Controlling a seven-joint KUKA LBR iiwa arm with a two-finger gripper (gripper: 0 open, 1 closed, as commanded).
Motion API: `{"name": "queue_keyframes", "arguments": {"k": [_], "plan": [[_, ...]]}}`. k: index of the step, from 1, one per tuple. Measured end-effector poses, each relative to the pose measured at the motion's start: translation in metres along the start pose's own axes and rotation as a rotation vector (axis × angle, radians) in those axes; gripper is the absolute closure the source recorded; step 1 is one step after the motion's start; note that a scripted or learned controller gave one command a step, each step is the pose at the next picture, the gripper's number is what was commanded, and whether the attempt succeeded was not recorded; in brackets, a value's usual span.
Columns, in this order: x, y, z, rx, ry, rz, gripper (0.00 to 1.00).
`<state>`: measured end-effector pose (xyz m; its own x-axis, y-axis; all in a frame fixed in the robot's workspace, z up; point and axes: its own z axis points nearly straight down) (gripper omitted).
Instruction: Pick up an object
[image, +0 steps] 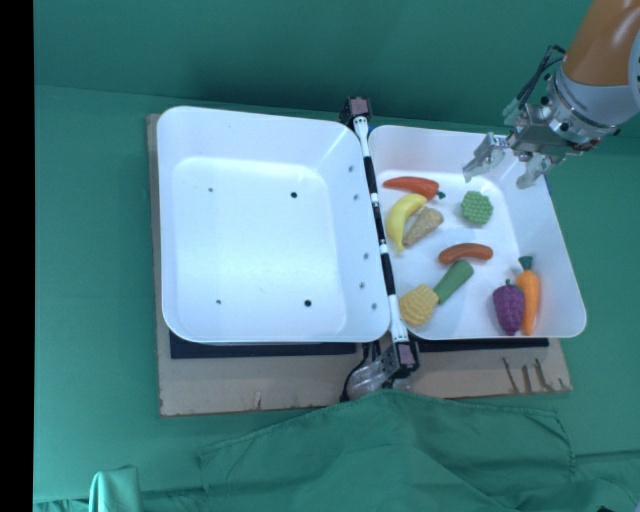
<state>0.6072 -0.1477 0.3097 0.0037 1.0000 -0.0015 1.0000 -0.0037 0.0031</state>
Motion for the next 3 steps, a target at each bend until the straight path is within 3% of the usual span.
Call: {"name": "queue_keyframes", "arguments": {"k": [1,2,3], "plan": [[0.065,0.010,0.031,0.002,0.002,-0.007,0.00],[0.060,0.011,0.016,-0.007,-0.001,0.001,1.00],[0.031,0.070,-0.072,-0.014,-0.004,-0.002,1.00]]}}
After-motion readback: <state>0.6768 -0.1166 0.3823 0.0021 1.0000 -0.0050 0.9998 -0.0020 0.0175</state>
